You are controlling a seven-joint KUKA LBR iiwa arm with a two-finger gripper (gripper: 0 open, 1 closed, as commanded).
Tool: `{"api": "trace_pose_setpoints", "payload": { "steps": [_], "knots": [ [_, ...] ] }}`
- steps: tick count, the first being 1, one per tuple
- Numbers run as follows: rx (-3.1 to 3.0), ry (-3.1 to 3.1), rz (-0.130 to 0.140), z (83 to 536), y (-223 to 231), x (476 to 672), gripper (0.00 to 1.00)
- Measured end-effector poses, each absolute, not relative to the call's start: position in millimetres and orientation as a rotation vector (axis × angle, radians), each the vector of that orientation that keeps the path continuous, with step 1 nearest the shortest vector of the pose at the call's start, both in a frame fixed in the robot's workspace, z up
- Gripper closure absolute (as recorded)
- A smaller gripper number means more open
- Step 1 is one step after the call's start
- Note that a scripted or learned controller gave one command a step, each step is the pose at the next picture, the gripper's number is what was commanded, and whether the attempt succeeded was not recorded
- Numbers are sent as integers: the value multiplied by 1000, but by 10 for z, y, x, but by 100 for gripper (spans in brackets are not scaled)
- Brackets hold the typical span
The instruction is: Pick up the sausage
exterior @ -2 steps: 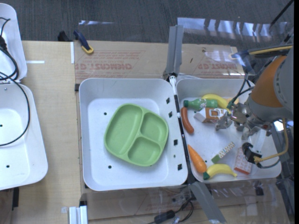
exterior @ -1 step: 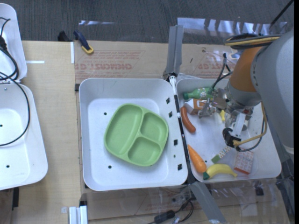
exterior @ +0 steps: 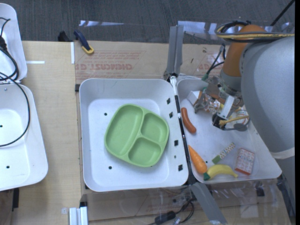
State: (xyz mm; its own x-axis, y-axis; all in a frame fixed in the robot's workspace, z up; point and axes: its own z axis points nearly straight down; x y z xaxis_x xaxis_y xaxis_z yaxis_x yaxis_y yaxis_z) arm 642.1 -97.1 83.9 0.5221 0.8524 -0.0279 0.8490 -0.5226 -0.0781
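Observation:
The sausage (exterior: 188, 120), a short reddish-brown link, lies in the right bin (exterior: 262, 170) close to its left wall, pointing roughly front to back. My gripper (exterior: 206, 105) hangs low over the same bin, just to the right of the sausage and slightly farther back, apart from it. The grey arm with its orange band (exterior: 244, 34) comes in from the right and hides the bin's back right part.
An orange carrot (exterior: 198, 159), a yellow banana (exterior: 221, 171), a small patterned packet (exterior: 245, 160) and a striped stick (exterior: 225, 151) lie at the right bin's front. The left bin (exterior: 89, 125) holds a green three-part plate (exterior: 137, 135). A white piece (exterior: 194, 96) sits behind the sausage.

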Motion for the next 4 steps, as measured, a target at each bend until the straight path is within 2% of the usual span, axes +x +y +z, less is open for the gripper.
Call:
{"api": "trace_pose_setpoints", "payload": {
  "steps": [1,2,3,4],
  "knots": [
    [-2637,-1708,7,1898,-456,6589,0],
    [-2646,-1715,-22,1133,-945,6385,0],
    [-2658,-1716,-16,1243,-1016,6392,100],
    [-2656,-1716,-14,1235,-1011,6388,0]
  ]
}}
